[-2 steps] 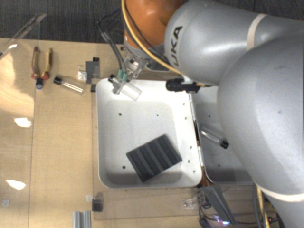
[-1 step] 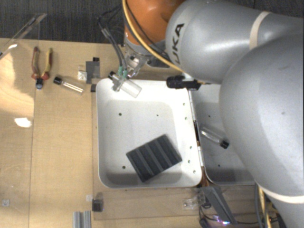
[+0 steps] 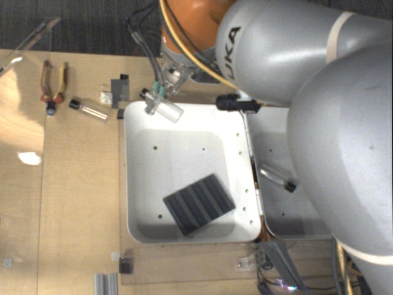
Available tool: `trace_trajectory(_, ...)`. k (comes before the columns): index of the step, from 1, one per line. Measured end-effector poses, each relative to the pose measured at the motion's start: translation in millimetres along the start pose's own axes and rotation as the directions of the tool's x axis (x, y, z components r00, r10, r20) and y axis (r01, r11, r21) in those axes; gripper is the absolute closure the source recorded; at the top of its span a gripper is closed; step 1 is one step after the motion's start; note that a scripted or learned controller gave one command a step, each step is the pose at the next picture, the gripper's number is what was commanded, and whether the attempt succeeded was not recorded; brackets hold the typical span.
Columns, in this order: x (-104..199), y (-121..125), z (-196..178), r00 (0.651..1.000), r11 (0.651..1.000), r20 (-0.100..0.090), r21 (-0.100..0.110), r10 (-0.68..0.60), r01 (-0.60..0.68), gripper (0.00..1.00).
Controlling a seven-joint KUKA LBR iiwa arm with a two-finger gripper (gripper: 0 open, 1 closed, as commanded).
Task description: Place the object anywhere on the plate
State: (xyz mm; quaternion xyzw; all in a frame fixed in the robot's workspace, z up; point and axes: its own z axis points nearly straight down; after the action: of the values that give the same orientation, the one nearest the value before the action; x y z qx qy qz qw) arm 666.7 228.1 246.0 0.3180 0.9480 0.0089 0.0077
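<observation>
My gripper hangs over the left bin's far rim; jaw state cannot be determined. The dark ribbed object lies well apart. Risk: any closure here captures nothing.

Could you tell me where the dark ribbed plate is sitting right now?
The dark ribbed plate lies tilted on the floor of the left white bin, toward its near right corner, well below the gripper at the bin's far rim.
</observation>
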Motion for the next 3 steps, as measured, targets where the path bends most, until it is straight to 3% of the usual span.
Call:
trace_trajectory(2,-0.6,3.2,-23.2,1.0,1.0,0.004,-0.013,0.0,0.0,1.0)
trace_trajectory(3,14.1,-3.3,27.6,1.0,0.999,-0.007,0.017,-0.031,0.031,1.0)
